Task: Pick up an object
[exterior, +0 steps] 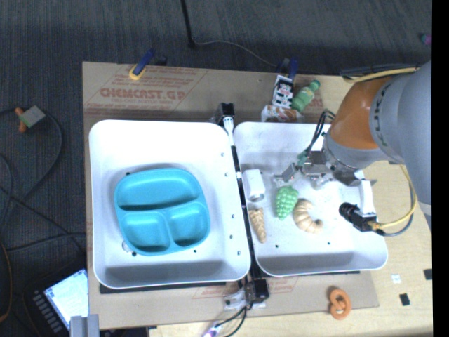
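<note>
So far nothing is picked up. The gripper [295, 175] sits low in the right bin [351, 258], just above the green grapes [285, 201]; I cannot tell how it is set.

Green grape bunch [285, 201], croissant [307, 215] just beside it.

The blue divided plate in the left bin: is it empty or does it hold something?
Empty. The blue divided plate shows bare blue in all three compartments.
</note>
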